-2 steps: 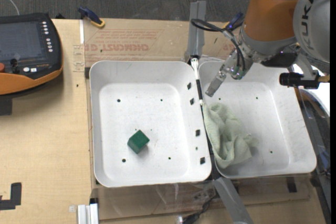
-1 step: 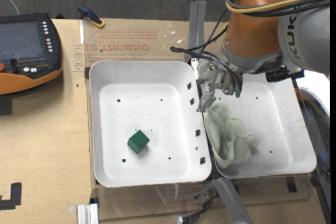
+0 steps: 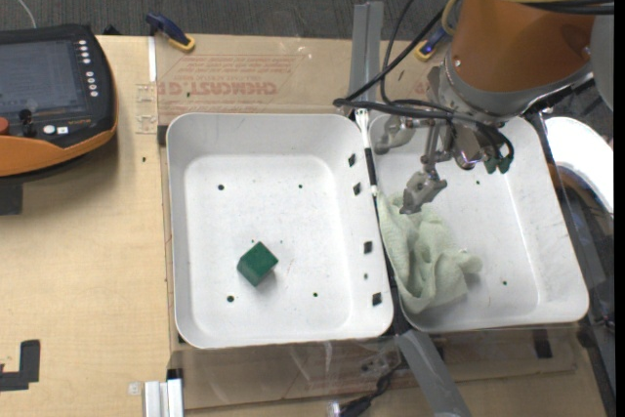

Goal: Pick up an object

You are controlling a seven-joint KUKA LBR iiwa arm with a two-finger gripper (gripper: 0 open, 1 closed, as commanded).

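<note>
Nearest us, in the left bin (image 3: 181, 210), we see 1 green cube (image 3: 258, 264) lying alone on the floor, well apart from the arm. In the right bin (image 3: 547, 298) a pale green cloth (image 3: 430, 254) is heaped against the dividing wall. Our gripper (image 3: 422, 192) hangs just above the cloth's upper edge; we cannot tell its state. We judge this the approach step: next it must descend onto the cloth and clamp a fold. Farther back, the cardboard sheet (image 3: 234, 78) carries reddish mirrored print, possibly "CHEMCAST". A teach pendant (image 3: 49, 98) rests far left.
</note>
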